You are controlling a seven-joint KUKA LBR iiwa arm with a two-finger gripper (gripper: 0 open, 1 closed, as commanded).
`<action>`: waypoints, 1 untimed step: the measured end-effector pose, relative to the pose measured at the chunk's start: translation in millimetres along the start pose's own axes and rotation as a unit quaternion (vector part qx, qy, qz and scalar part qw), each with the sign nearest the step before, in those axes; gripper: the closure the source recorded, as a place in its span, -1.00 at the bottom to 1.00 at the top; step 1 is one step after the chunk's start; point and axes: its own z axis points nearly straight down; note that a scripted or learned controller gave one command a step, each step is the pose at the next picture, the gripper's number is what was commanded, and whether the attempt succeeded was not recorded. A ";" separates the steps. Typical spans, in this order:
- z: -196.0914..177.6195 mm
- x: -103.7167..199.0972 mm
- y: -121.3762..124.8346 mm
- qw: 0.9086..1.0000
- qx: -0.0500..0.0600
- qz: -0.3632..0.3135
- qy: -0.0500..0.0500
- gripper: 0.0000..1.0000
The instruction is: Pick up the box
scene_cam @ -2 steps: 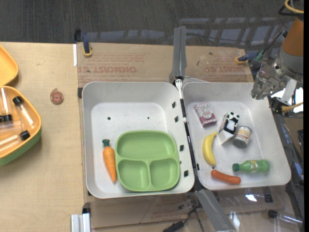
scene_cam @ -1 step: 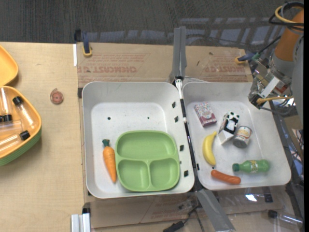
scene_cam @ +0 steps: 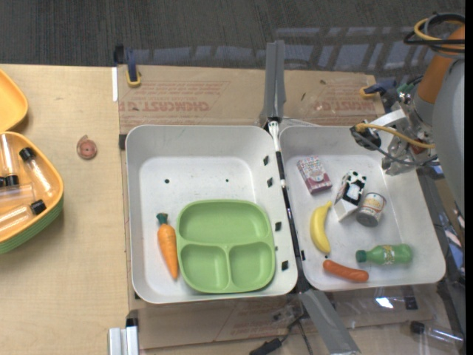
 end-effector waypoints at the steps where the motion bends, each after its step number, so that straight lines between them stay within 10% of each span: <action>1: -34.0 29.4 -64.2 0.996 -0.001 -0.084 0.001 1.00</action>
